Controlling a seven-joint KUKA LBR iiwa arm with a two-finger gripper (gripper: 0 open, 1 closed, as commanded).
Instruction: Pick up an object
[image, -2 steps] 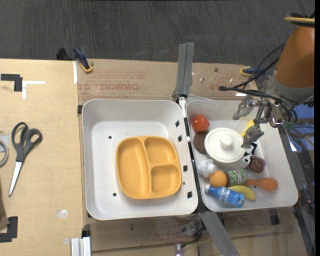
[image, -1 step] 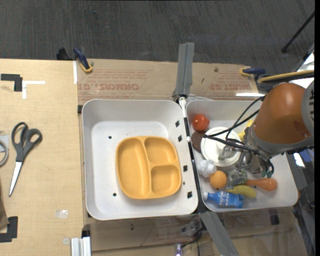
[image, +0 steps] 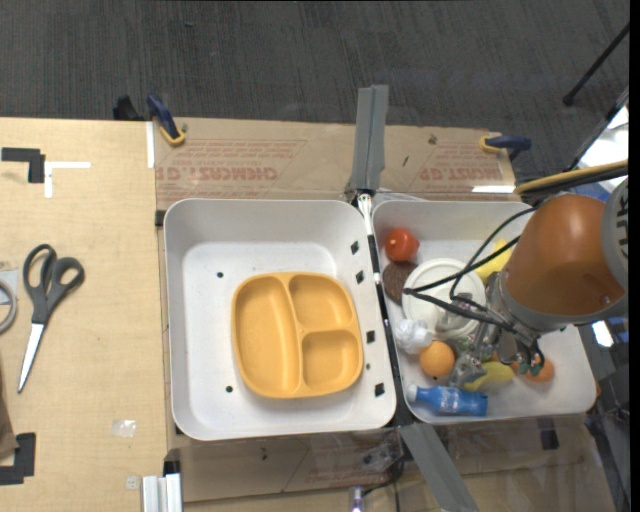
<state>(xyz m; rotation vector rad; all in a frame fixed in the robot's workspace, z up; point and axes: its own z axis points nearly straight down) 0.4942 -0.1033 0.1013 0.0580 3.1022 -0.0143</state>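
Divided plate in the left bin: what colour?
Yellow-orange, plain, no pattern. The divided plate shows clearly in the camera view, lying flat in the left bin.

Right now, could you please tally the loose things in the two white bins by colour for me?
Yellow-orange: 1, the divided plate in the left bin
Red: 1, the tomato
Orange: 2, the ball and a small piece under the arm
White: 1, the cup
Blue: 1, the bottle
Brown: 1, a round thing partly hidden
Yellow: 1, a banana-like piece
Total: 8 that I can make out
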